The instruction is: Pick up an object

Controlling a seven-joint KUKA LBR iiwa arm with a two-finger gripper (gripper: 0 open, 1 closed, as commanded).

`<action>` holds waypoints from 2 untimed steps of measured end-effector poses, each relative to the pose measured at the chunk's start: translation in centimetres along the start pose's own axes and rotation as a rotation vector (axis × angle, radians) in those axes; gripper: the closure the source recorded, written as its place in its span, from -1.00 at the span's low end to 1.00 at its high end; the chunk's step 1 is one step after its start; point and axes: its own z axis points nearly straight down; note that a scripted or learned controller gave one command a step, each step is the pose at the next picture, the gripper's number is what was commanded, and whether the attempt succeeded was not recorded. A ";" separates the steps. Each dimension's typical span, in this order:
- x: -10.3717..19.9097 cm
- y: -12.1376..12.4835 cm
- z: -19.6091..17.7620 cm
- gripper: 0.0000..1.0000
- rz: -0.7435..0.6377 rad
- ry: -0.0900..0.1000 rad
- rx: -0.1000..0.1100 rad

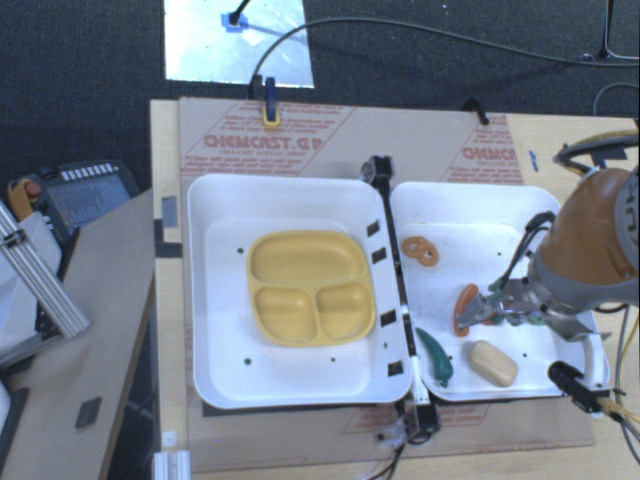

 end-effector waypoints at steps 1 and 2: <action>0.0 0.1 2.4 -1.00 0.000 -0.001 -0.003; 0.0 0.2 1.3 1.00 0.000 -0.001 -0.007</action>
